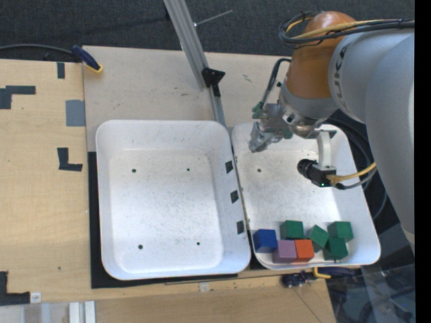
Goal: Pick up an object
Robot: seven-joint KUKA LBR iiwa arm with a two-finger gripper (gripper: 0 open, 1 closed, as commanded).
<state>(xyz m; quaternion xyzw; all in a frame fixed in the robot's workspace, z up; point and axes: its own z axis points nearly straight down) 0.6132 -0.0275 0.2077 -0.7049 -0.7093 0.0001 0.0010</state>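
Note:
Several small blocks lie at the near end of the right bin (269, 180): a blue block (265, 239), a purple block (287, 249), an orange block (304, 249) and green blocks (292, 229) (318, 235) (340, 231) (335, 248). My gripper (258, 141) hangs over the far left corner of the right bin, well away from the blocks. I see nothing between its fingers.
The left bin (165, 197) lies beside the right one, with black clips along the shared rim. A slanted metal rail (190, 39) crosses the bench behind the bins. A black cable with a green light (322, 175) hangs from the wrist over the right bin.

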